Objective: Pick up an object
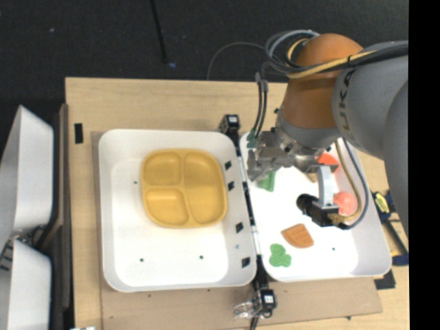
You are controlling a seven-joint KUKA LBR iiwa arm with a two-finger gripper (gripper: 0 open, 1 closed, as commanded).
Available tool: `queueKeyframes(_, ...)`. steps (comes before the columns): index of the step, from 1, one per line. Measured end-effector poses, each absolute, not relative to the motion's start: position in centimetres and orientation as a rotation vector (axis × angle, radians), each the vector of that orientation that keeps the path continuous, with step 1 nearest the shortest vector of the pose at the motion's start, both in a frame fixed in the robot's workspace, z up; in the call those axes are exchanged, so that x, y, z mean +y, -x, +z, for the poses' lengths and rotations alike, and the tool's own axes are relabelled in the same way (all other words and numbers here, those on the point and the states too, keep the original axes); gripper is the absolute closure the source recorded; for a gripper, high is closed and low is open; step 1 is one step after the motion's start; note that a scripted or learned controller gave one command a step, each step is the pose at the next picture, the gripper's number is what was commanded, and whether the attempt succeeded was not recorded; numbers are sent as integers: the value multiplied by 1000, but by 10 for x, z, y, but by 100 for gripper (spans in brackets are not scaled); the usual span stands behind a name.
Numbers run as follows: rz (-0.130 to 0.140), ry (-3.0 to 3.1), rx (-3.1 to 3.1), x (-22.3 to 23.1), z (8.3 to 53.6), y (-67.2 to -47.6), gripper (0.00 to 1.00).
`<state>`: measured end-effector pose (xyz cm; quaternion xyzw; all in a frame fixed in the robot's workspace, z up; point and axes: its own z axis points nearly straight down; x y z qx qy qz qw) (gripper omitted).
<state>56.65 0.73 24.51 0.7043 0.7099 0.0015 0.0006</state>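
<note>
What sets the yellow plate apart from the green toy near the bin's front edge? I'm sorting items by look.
The yellow plate is large, with three compartments, and lies in the left bin; the green toy is small, lumpy, and lies in the right bin. Both rest flat, untouched by the arm.

Part of the maker's lettering is showing on the grey arm [364, 102]. It is running sideways and staying too cropped to read.
</note>
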Motion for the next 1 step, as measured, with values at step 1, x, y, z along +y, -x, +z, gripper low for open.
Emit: queueKeyframes(1,4,-2212,2232,66,244,-573,100)
